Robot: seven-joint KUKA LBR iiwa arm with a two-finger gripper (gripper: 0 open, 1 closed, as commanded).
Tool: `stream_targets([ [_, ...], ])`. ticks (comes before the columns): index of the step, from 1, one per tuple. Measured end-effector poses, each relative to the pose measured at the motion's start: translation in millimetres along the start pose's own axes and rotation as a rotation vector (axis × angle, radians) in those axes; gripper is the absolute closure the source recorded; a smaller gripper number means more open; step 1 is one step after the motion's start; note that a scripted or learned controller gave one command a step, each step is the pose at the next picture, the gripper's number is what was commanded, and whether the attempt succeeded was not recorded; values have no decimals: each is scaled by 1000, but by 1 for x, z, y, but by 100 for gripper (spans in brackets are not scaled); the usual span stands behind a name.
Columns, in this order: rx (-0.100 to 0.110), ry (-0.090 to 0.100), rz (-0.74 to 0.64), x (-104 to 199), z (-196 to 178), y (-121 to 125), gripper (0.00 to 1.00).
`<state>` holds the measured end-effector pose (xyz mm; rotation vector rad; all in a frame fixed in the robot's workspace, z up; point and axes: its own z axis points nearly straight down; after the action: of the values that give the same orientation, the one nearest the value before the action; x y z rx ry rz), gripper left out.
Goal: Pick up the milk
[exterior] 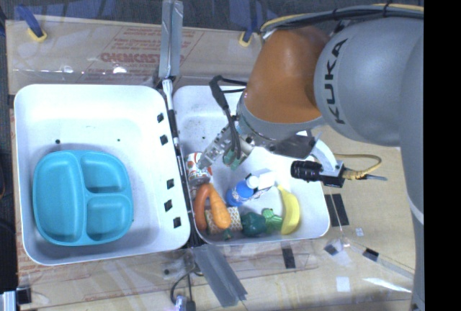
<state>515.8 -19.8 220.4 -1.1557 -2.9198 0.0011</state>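
- While the grey arm with its orange band reaches in from the right over the right-hand white bin, its gripper hangs just above the cluster of items at the near end; whether its fingers are spread or pressed together I cannot tell.
- What I take to be the milk, a small white and blue carton, lies on its side in the near half of that bin, just right of the gripper's tip and apart from it.
- Crowding is the main risk: an orange carrot, a yellow banana, a green toy vegetable and a red-labelled can sit close around, so a slightly offset descent could pinch a neighbour or nudge the carton away.
- Lying flat, the carton may slip from a shallow grip.
- Legible writing: "KUKA" on the arm's grey housing; faded red print on the cardboard under the bench's far side is unreadable.
- A blue divided plastic tray sits in the left bin.
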Motion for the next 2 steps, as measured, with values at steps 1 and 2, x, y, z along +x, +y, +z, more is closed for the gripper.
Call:
stream_targets([
  [1, 1, 2, -170, 62, 10, 8, 100],
  [2, 0, 0, -150, 107, -11, 55, 100],
])
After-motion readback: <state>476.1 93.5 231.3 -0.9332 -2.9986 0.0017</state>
